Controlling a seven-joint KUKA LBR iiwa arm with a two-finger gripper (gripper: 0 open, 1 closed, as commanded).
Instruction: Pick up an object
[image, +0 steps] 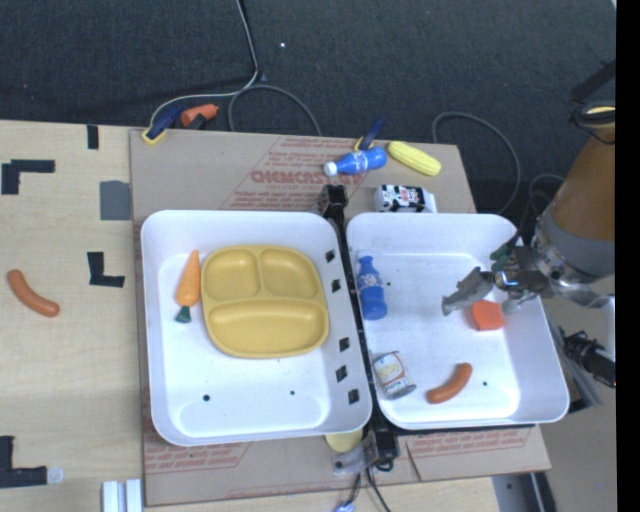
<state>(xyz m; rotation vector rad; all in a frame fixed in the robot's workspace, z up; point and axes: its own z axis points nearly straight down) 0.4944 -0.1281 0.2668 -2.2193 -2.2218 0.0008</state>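
Bins sit side by side on a cardboard sheet: the left bin (160, 330) holds a yellow divided plate (265, 301) with a toy carrot (188, 280) lying just beside its left edge. The right bin (430, 232) holds a small blue bottle (371, 288) near its left wall, a small tin can (393, 374) lower down, a toy sausage (449, 382) near the front wall, and an orange block (488, 316) toward the right side. The arm (590, 200) reaches in from the right, and its gripper (484, 289) hangs over the right bin with its fingers spread apart and nothing between them; the orange block lies just below and beside the fingertips. Behind the bins lie a second blue bottle (355, 163), a toy corn cob (413, 158) and a black-and-white box (405, 198). Another toy sausage (32, 293) lies well apart on the bench at far left.
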